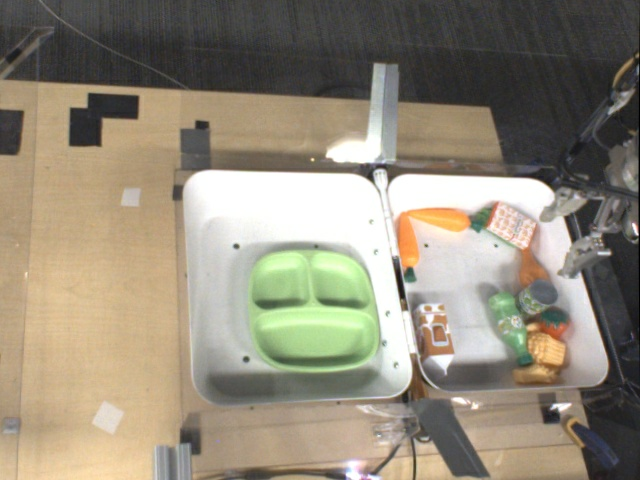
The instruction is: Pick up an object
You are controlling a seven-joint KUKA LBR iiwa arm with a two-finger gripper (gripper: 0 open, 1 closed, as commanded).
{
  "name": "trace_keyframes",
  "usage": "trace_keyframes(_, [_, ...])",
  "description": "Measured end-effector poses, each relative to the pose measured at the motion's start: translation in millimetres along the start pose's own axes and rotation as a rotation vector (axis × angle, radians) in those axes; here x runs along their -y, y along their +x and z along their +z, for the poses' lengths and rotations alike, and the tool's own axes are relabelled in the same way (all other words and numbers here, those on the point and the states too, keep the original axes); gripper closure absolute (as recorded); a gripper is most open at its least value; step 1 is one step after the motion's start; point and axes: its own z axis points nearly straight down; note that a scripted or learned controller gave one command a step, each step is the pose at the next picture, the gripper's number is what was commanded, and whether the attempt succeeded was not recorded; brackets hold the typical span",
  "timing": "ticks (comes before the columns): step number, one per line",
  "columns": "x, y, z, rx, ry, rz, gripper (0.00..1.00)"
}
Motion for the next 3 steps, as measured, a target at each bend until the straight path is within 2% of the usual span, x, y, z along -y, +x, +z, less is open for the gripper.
trace_keyframes(1, [-11.3,33.8,122.2,-0.01,-0.004,0.006,0.0])
trace_keyframes(2, [3.7,8.6,153.1,0.022,0.009,0.059,0.0])
trace_keyframes(3, [9.7,51.8,154.9,0.067,0.018,0.175,0.0])
